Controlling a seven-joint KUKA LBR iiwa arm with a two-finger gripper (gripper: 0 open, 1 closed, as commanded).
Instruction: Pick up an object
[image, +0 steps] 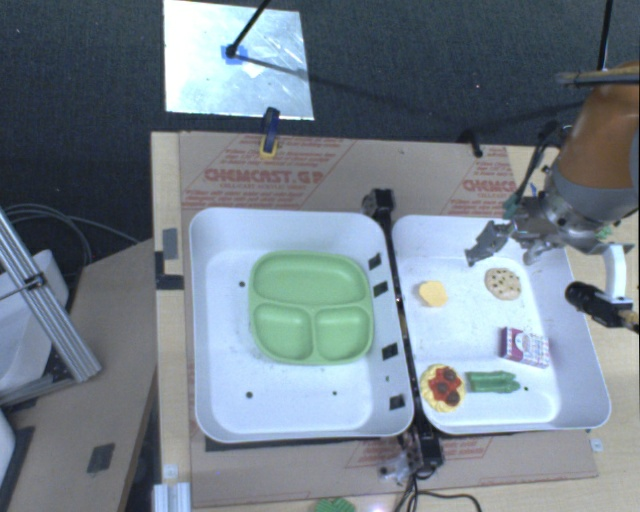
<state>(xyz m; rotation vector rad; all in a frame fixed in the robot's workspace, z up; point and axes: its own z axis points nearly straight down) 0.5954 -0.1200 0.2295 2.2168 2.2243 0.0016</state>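
Grey two-finger pincer (497, 245) hanging over the upper part of the right shallow white bin (570, 400), fingers spread apart, nothing between them and nothing touched. One finger (484, 245) reaching left toward the bin's middle, the other lying closer to the round brown speckled cookie (503, 283) just below. Fingertips small and blurred, so exact gap hard to judge. Grey arm with orange band (600, 130) entering from the right, cut off by the picture's edge, wrist bent down and leftward. Below the pincer in the same bin: small yellow rounded piece (433, 294), purple and white box (524, 347), green elongated toy vegetable (491, 381), and round yellow disc with red topping (442, 386), its detail too fine to read. Left shallow white bin (215, 300) carrying a light green three-compartment plastic plate (310, 305). Both bins side by side on the cardboard-covered worktop (300, 170).
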